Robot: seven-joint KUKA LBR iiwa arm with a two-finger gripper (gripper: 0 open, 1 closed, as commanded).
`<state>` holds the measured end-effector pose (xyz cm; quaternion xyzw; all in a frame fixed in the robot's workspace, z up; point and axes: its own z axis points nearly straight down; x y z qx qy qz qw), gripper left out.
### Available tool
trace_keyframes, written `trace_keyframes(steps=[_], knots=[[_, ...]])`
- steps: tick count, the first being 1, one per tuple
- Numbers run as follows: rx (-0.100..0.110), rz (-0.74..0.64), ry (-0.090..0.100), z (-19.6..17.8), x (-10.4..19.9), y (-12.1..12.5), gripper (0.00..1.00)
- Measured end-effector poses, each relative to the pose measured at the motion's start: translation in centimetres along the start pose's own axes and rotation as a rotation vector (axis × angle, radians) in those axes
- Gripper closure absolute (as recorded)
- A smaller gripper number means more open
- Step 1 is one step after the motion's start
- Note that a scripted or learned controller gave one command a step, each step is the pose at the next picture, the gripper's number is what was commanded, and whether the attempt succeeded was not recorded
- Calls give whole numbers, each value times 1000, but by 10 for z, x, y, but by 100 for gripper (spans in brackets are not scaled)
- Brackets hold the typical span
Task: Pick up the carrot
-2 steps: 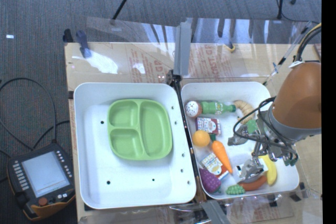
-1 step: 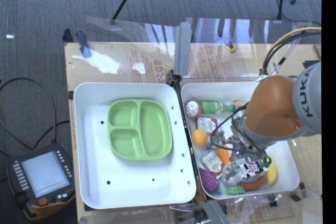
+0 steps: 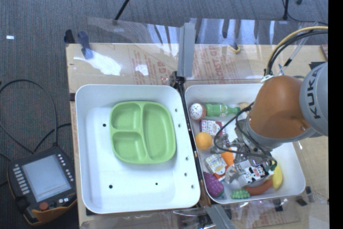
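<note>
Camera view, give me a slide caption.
KUKA arm's tool down among toy foods by the carrot in the right bin; green tray in left bin.

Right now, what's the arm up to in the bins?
The KUKA arm reaches in from the right and is down over the right bin, among the toy food. Its gripper sits right at the carrot, the small orange piece beside the orange. Whether the carrot is actually gripped can't be made out. The left bin holds a green divided plate.

I see the divided plate (image 3: pixel 143 131) in the left bin (image 3: pixel 88 169); right of it the carrot (image 3: pixel 228 158), beneath the hand (image 3: pixel 242 161)
</note>
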<state>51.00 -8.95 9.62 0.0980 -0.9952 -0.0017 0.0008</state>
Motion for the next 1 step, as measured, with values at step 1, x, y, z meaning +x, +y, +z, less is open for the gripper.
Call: trace_keyframes(steps=[1], knots=[[3,1,-9,-94,3,78,100]])
